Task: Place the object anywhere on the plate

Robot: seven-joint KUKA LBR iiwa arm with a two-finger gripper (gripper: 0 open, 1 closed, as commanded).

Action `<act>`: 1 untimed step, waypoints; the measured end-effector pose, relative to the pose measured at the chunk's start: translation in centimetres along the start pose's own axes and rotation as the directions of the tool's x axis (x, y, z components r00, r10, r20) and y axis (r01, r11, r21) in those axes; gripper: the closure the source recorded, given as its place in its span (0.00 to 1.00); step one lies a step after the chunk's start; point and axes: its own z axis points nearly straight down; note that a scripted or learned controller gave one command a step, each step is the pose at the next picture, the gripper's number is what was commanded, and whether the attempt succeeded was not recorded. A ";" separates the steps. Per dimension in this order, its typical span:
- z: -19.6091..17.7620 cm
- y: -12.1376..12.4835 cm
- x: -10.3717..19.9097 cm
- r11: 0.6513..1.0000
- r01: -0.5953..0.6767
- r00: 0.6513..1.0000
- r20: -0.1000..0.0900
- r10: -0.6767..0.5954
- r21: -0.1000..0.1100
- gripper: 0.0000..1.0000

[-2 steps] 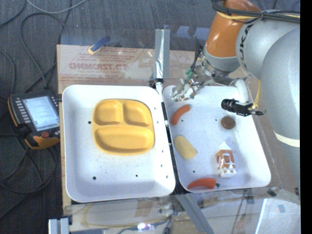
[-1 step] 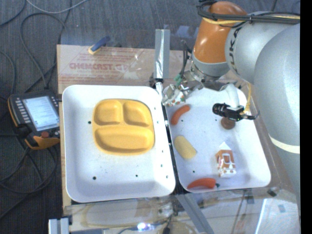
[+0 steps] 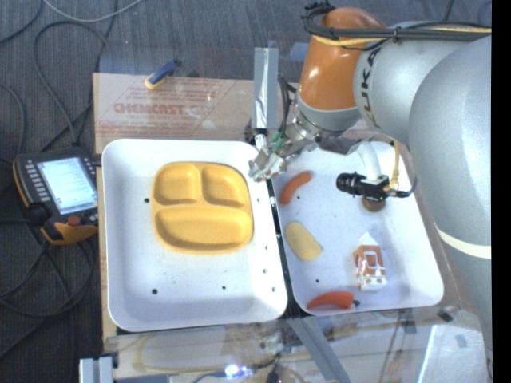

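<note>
The yellow plastic plate with three compartments (image 3: pixel 203 206) is lying in the left white bin (image 3: pixel 128 294), and I am taking it as the landmark. The two-finger gripper (image 3: pixel 263 166) is hanging just beside the plate's upper right corner, over the wall between the bins; whether it is wide, narrow or carrying something I cannot tell. The task is not saying which object, but the nearest one is the small orange-red sausage-shaped toy (image 3: pixel 294 186), lying slanted in the right white bin (image 3: pixel 423 286), just right of the gripper and well apart from the plate. It is probably light, smooth and a little slippery, so I am judging that a grip across its narrow middle is holding best. Further from the plate are lying a pale yellow oval piece (image 3: pixel 303 241), another red sausage-shaped toy (image 3: pixel 330 300) and a small white and orange carton (image 3: pixel 370 265).
</note>
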 end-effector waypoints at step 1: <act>0.1 3.1 4.1 0.994 0.110 0.994 -0.002 -0.110 0.001 1.00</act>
